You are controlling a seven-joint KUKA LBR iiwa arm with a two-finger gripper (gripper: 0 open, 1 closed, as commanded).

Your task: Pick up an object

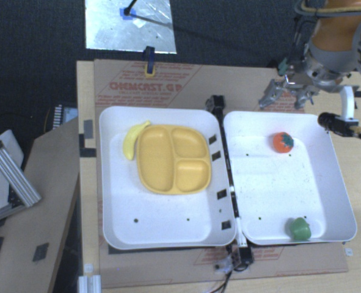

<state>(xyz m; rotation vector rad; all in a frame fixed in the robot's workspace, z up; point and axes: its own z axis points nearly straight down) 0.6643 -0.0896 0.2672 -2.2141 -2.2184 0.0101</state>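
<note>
Gripper spread open above cardboard printed CHEMCAST, orange tomato in right bin

Single fixed camera, mounted above the worktop, looking down at a slant so the far edge sits at the top of frame and the near edge at the bottom. Mid-range: both white bins fit whole, left bin and right bin side by side, plus dark floor beyond. The arm enters top right, cropped by the frame edge. No second view to overlap.
</note>
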